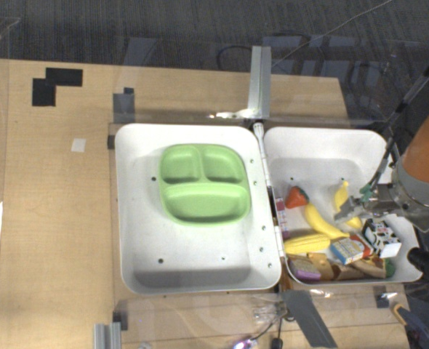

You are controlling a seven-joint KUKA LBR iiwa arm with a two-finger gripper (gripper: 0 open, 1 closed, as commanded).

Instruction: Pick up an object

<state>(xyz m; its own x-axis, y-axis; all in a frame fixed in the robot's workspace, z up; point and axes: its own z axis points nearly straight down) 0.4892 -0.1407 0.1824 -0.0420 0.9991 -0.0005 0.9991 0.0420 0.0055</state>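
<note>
gripper [347,211] | jaws apart, empty | just right of banana [321,222] | light, stiff, smooth plastic | grasp across its middle

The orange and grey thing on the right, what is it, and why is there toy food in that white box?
That is a robot arm. One camera above the bench looks down on it. Its gripper, a metal hand, hangs over the right white bin, which holds toy food: a banana, something red and small packets. The left bin holds a green divided plate. The arm is meant to pick something up; I cannot tell whether it grips anything yet.
</note>
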